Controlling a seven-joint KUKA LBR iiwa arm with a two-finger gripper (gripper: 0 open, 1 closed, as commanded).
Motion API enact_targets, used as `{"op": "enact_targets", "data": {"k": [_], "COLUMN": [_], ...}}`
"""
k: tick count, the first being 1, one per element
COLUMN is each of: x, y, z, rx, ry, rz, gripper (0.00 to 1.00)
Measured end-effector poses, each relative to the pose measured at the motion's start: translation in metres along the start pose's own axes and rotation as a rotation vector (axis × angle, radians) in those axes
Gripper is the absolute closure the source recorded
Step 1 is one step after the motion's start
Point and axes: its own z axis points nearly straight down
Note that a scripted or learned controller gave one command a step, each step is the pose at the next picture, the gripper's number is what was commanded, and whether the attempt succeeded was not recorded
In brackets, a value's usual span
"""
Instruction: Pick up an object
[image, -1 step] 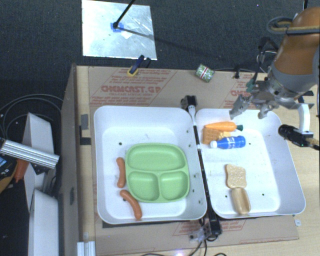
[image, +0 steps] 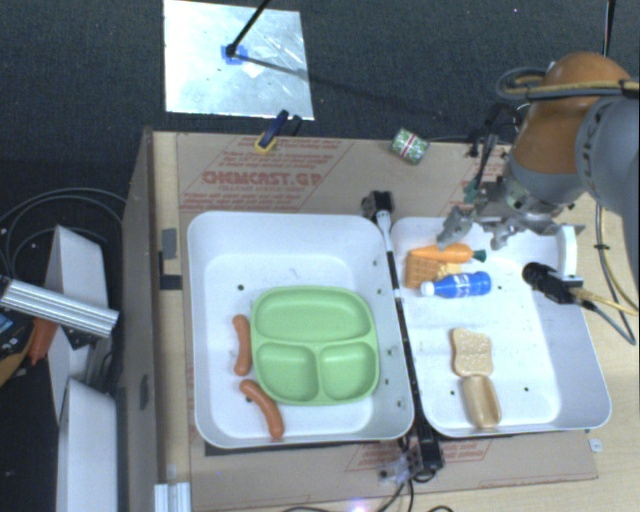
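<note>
While the gripper (image: 478, 238) hangs over the far end of the right bin (image: 585, 385), the step in hand is judged to be the approach: nothing is lifted. The fingers are spread, one to the left and one to the right, with nothing pinched between them.

Objects within reach: an orange carrot (image: 452, 253) lies just below the gripper, lengthwise left to right, resting along the far edge of a yellow-orange wedge (image: 423, 271) (cheese, by its look). A blue bottle (image: 460, 286) with a white cap lies on its side just near of both. Toward the near end of the same bin lie a bread slice (image: 471, 352) and a pale bun (image: 481, 400), close together. The left bin (image: 215, 250) holds a green divided plate (image: 315, 345), one sausage (image: 241, 345) at its left and a second sausage (image: 263, 408) at its near-left corner.

Next move, as judged: the carrot is the likeliest target. The gripper needs to descend with the fingers astride the carrot's narrow width, which may call for a turn of the wrist, since they appear set along its length. The carrot touches the wedge, so a finger could land on the neighbour instead.

Writing: "CHEMCAST GP" reads in red on the brown sheet (image: 260, 178) under the bins, far of the left bin. Similar print far of the right bin is not legible in full. The bottle's label and the markings on a small green can (image: 409, 145) at the sheet's far edge are too small to read.
</note>
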Motion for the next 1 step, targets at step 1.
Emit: {"op": "enact_targets", "data": {"k": [1], "x": [0.0021], "y": [0.0025], "z": [0.0960], "rx": [-0.011], "ry": [0.000], "rz": [0.000], "gripper": [0.00]}}
